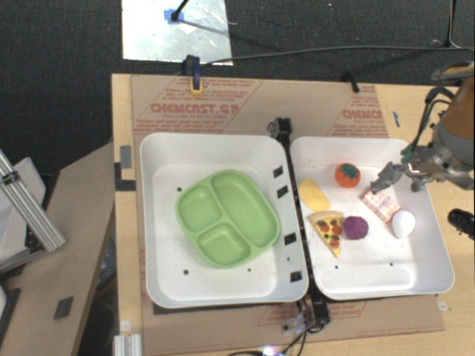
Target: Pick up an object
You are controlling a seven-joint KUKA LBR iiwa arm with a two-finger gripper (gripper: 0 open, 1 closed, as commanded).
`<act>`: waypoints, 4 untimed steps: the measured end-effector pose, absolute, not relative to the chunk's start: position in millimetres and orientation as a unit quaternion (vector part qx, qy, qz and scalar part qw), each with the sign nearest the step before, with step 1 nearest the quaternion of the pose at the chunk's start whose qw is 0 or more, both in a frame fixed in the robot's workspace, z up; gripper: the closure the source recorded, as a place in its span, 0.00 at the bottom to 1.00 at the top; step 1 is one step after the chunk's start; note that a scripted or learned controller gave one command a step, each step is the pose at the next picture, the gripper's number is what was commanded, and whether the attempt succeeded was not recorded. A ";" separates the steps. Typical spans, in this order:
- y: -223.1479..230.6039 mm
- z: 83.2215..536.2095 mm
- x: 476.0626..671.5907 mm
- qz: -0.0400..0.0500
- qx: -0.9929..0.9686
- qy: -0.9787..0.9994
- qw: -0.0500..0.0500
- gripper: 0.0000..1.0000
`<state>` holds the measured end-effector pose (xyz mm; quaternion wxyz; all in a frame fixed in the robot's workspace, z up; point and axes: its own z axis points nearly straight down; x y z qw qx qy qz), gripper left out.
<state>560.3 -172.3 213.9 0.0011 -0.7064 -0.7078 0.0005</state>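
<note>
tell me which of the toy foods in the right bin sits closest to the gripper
The small pink-and-white packet, lying just below the gripper. The tomato, white egg, purple piece, pizza slice and yellow piece all sit farther off.

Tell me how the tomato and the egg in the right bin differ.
The tomato is orange-red with a green top; the egg is plain white. The tomato sits toward the bin's far side, near the middle; the egg lies nearer the front, toward the right wall. The tomato looks round, the egg oval. Both are small and lie loose in the right bin, neither touched by the pincer.
</note>
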 end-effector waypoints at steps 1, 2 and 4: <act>-177.4 170.8 561.3 0.000 -0.707 -0.708 0.000 0.00; -181.0 113.5 553.4 0.000 -0.707 -0.707 0.001 0.00; -176.3 190.2 557.1 -0.002 -0.706 -0.709 -0.003 1.00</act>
